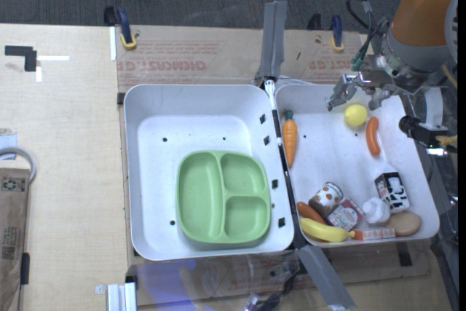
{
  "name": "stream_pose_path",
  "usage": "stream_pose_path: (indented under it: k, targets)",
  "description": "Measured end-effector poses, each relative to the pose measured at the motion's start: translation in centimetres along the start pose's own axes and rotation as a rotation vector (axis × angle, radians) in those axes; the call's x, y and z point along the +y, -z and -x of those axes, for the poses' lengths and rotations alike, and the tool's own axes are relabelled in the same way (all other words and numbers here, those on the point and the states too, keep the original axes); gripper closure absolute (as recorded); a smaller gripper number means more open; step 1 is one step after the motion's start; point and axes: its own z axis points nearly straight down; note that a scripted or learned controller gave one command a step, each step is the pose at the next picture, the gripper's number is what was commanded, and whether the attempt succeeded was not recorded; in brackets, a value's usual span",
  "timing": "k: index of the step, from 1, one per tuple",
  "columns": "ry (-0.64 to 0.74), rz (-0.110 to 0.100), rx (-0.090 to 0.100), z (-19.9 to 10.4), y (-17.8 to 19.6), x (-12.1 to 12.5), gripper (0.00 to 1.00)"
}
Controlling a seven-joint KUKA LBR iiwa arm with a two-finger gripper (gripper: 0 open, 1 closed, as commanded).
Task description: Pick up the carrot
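beside the lemon [355, 115] we note the gripper [357, 95], fingers spread, holding nothing; carrot [290, 140] well left of the lemon.

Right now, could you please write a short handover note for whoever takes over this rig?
Gripper: open, holding nothing, poised over the far end of the right bin, just beside the yellow ball.
Carrot: lying along the right bin's left wall, green top toward the far end, well clear of the gripper.
Left bin: holds the green divided plate.
Done: nothing yet; the carrot is not grasped.
Left: move across to the carrot, close on it, lift.
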Motion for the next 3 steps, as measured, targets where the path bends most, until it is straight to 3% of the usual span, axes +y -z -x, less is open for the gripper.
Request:
stream_pose_path:
  k: [1, 2, 3]
  targets:
    - [0.142, 0.002, 0.0, 1.0, -14.9, -2.3, 0.0]
    - [0.311, 0.004, -0.002, 9.9, -0.5, -0.3, 0.0]
    - [0.392, 0.003, 0.0, 9.5, -4.7, -0.5, 0.0]
